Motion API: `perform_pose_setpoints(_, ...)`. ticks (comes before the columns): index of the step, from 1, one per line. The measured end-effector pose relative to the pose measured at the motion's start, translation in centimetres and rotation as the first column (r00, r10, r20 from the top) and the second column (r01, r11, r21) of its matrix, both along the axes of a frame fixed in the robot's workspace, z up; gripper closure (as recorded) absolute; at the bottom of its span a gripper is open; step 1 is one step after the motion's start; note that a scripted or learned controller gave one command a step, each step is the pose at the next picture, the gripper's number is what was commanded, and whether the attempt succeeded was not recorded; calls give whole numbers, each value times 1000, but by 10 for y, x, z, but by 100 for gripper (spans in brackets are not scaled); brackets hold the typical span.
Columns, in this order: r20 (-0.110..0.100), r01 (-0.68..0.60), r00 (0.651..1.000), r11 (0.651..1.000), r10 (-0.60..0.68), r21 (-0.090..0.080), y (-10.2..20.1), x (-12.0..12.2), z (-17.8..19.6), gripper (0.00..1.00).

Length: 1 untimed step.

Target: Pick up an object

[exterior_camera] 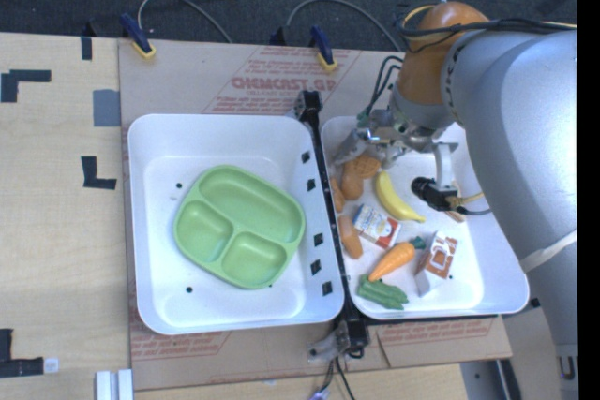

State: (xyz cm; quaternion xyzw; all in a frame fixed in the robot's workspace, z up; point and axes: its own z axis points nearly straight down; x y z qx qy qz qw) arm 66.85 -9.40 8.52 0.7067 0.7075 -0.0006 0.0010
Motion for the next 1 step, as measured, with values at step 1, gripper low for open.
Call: perform_pose_setpoints(1,0,0,1000,1000,0,0,0,0,0,0)
